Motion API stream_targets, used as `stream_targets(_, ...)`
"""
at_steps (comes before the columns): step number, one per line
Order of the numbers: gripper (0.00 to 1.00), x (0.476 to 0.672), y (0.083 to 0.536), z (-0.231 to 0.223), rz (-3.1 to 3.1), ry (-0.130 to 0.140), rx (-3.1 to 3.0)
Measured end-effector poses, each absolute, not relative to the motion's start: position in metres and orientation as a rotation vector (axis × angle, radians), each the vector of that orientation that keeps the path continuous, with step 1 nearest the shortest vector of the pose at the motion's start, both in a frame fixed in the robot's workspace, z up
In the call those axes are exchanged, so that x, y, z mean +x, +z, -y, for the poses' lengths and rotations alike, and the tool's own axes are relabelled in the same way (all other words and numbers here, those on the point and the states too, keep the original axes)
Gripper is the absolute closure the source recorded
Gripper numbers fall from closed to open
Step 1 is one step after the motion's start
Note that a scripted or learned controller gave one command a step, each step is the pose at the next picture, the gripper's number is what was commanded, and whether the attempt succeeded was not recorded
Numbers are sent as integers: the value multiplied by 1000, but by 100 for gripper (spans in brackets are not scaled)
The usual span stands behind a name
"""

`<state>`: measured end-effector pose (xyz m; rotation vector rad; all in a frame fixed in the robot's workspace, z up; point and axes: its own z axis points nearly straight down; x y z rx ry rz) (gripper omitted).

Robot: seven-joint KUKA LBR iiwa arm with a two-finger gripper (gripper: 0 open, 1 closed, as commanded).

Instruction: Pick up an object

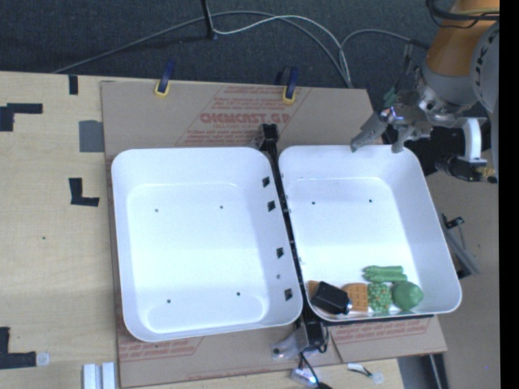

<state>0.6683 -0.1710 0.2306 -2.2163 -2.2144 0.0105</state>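
Nothing is picked up yet: the gripper (377,136) is held with fingers spread (nothing between them) over the far rim of the right bin (434,217), well apart from the toys (369,292) piled at its near edge.

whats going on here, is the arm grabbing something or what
Not yet. The arm's gripper hangs above the far rim of the right bin, open and with nothing between its fingers. The things it could pick lie huddled in that bin's near corner, well away from it: a black object, an orange piece, a green speckled piece, a green ball and a green pod. The left bin sits beside it.
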Motion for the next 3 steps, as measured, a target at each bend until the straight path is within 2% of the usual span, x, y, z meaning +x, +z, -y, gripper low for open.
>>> stream_targets(1,0,670,237,171,2222,0,-2221)
stream_targets(2,0,660,183,172,2219,5,-2218)
stream_targets(3,0,662,140,171,2221,4,-2218)
